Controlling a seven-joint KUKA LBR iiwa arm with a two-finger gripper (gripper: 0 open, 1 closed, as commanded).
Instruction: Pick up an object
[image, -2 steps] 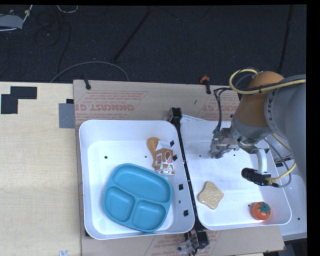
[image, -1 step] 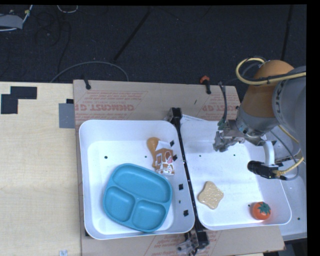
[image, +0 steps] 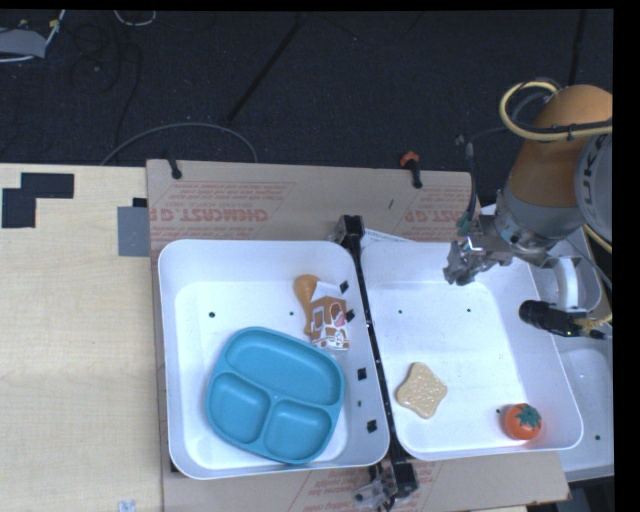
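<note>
We see the claw (image: 466, 263) hanging over the far right corner of the right bin (image: 480, 320); we cannot tell whether it grips anything. Below it in that bin lie a tan slice of toast (image: 421, 390) and an orange tomato-like toy (image: 521, 421). The left bin (image: 190, 300) holds a blue divided plate (image: 274, 394), a small printed carton (image: 328, 324) and a brown drumstick (image: 306, 290).

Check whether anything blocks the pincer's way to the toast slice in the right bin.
Nothing visible does. The pincer hangs over the far part of the right bin, and the bare white floor lies between it and the toast slice. The tomato sits off in the near right corner, apart from that path.
</note>
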